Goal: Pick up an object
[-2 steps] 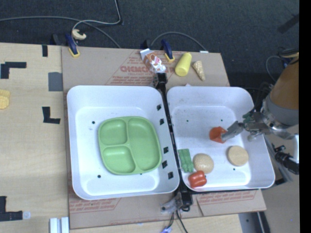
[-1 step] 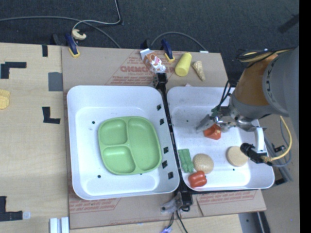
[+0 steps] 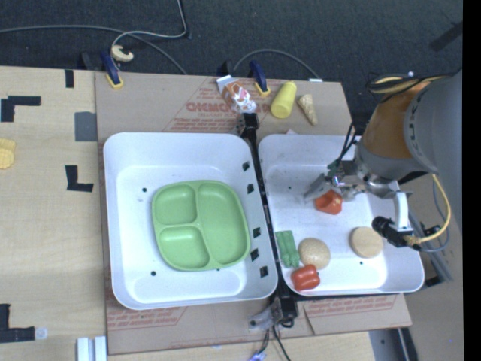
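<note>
Bins come first: two shallow white ones stand side by side on the bench. The left bin (image 3: 124, 201) holds one thing, a green divided plate (image 3: 200, 225) with three compartments, lying flat near its middle. The right bin (image 3: 285, 156) holds five things. One small red piece (image 3: 329, 202) lies near the middle of this bin, directly at the tip of the gripper (image 3: 336, 187). One round tan bun (image 3: 366, 242) lies toward the right side, and a second tan roll (image 3: 314, 253) lies near the front. Touching that roll, at the front edge, is one red pepper-like piece (image 3: 305, 277). One flat green piece (image 3: 286, 247) lies against the left wall.

I cannot tell if the gripper is grasping the small red piece or only reaching it, because the wrist covers this place.

Behind the bins, on the cardboard, lie one yellow bottle-shaped toy (image 3: 283, 100), one pale cone (image 3: 308, 109) and one small printed packet (image 3: 235, 94).
</note>
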Available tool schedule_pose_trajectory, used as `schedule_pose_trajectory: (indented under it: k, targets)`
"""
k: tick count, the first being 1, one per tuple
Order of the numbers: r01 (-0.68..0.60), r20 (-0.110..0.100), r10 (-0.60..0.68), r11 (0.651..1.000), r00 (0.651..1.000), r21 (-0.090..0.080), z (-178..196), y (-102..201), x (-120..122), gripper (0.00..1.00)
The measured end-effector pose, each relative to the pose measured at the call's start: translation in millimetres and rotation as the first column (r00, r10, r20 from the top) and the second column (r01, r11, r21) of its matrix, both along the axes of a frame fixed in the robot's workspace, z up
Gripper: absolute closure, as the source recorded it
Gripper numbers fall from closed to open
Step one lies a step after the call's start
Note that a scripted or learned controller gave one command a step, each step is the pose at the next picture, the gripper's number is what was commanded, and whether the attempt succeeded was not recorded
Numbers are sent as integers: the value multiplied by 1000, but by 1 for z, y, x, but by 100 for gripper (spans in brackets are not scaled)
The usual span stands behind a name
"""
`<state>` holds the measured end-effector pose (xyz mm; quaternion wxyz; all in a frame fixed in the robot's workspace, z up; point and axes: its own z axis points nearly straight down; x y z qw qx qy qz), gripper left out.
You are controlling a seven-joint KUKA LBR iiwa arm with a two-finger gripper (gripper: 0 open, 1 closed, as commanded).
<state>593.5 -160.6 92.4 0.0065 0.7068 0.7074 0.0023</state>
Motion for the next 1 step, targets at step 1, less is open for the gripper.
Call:
schedule_pose_trajectory:
  k: [1]
  targets:
    - [0, 13, 0, 1000, 1000, -6, 13, -2, 3, 100]
